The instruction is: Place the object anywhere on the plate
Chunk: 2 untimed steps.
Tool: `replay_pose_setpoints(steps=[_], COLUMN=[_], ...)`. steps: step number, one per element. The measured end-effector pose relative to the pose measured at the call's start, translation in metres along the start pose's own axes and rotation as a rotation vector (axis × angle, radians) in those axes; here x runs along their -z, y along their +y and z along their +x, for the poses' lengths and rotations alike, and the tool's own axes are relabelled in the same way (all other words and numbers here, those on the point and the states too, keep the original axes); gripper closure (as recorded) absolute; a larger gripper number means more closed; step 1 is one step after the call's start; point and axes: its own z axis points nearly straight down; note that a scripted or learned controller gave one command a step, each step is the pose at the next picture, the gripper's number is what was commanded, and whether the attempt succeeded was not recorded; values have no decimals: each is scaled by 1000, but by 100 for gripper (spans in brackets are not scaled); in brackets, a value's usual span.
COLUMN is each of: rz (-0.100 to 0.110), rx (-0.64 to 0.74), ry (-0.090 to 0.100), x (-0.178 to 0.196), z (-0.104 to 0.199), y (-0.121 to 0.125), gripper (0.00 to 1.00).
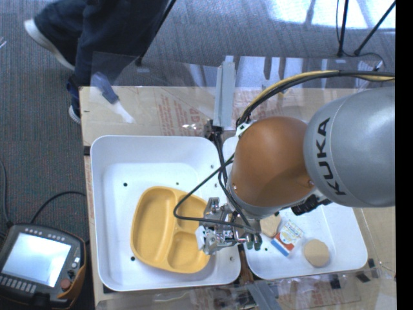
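Observation:
A yellow divided plate (158,234) lies in the left white bin (116,160), toward its front. My gripper (222,232) hangs at the plate's right edge, over the seam between the two bins, below the big orange wrist band (271,166). In the right bin (352,237) lie a round tan object (316,252), a small white packet with red and blue print (287,237), and a tan piece (269,226) partly hidden under the arm. I see nothing clearly between the gripper's parts.
The grey arm (355,147) covers most of the right bin. A person's legs (90,31) stand beyond the bench at top left. A teach pendant (39,257) rests on the floor at lower left.

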Motion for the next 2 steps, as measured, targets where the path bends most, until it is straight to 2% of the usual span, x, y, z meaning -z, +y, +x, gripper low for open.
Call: replay_pose_setpoints(steps=[1, 2], rz=[-1, -1], rx=[502, 982], ry=[-5, -8], x=[1, 14], z=[-3, -22], y=[-41, -12], gripper=[100, 100])
